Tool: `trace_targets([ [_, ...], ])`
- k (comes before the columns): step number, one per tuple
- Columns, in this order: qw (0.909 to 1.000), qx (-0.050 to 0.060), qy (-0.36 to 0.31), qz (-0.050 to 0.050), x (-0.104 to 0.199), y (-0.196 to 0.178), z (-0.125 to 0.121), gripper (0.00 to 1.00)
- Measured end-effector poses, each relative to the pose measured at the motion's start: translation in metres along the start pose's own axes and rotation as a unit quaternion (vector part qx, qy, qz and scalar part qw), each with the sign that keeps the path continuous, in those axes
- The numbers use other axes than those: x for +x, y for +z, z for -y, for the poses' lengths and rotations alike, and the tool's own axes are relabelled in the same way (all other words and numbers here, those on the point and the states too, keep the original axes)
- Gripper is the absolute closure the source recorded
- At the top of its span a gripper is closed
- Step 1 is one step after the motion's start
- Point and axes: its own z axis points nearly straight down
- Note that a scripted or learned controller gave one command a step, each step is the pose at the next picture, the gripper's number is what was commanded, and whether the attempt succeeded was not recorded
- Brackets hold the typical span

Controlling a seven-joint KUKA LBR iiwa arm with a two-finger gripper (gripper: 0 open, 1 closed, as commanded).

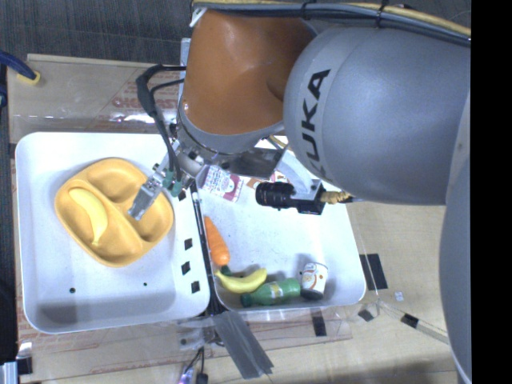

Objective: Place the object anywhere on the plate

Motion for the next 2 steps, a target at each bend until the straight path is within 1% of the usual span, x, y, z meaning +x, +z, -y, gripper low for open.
trace_targets([
  [1, 0.9886, 0.003, 0.151, -0.001, 0.053, 0.116, 0.001, 0.00],
  [2, 0.9512, 0.003, 0.309, -0.001, 0.042, 0.227, -0.051, 0.00],
])
